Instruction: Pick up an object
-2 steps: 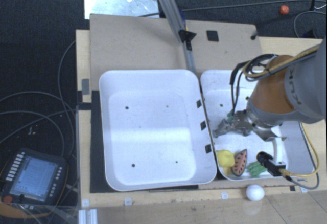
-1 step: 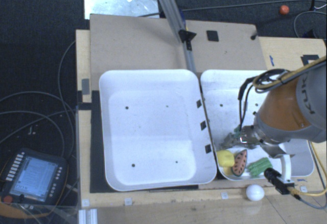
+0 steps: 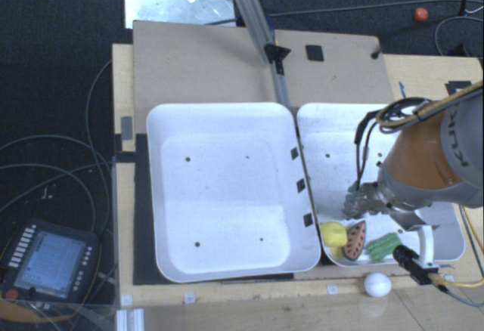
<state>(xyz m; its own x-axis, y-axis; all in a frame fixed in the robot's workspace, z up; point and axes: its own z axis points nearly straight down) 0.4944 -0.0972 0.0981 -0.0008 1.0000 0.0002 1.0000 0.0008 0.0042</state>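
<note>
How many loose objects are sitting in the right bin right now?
3, clustered at its near edge: a round yellow object, a reddish-brown speckled piece beside it, then a green object. The arm may hide others.

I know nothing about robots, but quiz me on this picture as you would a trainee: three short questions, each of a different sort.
1. True or false: the yellow object lies in the left bin.
2. Multiple choice: where is the white ball? A) in the left bin B) in the right bin C) on the bench, outside both bins
3. Fill in: the green object lies in the ____ bin, by the reddish-brown object.

Key: 1 false, it lies in the right bin's near corner. 2 C. 3 right.
</note>
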